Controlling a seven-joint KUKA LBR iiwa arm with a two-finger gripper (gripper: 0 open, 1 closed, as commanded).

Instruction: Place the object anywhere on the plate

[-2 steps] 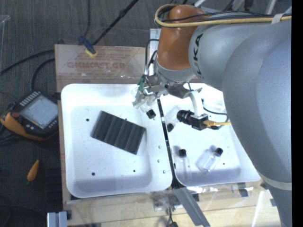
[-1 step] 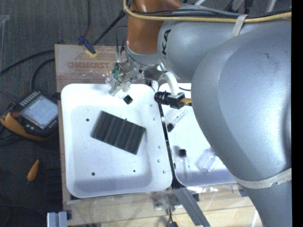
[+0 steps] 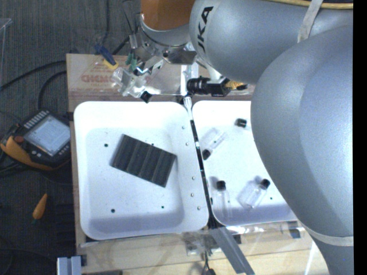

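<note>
- A small clear vial with a black cap (image 3: pixel 135 86) sits at the gripper (image 3: pixel 137 80), just beyond the far edge of the left bin (image 3: pixel 92 119), over the bench's far strip. It looks caught between the fingers, but the tips are a tangle of clear plastic and metal there, so I take that as likely, not certain.
- How wide the jaws stand I cannot make out; if they hold it, they close on something slim.
- The plate (image 3: pixel 143 160), a dark ribbed rectangle lying askew, rests on the floor of the left bin, near its middle and a little toward the right wall.
- To do this step well, I'd judge the arm (image 3: pixel 241 33) should carry the vial inward from the far edge and bring it over the middle of the plate, not its corners, since the plate is tilted against the bin's sides.
- Lowering close before letting go seems wise: a round vial dropped onto ribs could roll off toward the bin's near edge. Laying it along the grooves would steady it.
- In the right bin (image 3: pixel 229 211) lie more clear vials (image 3: pixel 252 192) and loose black caps (image 3: pixel 240 122), well apart from the plate.
- A handheld pendant (image 3: pixel 41 137) lies on the floor off the bench's left side.
</note>
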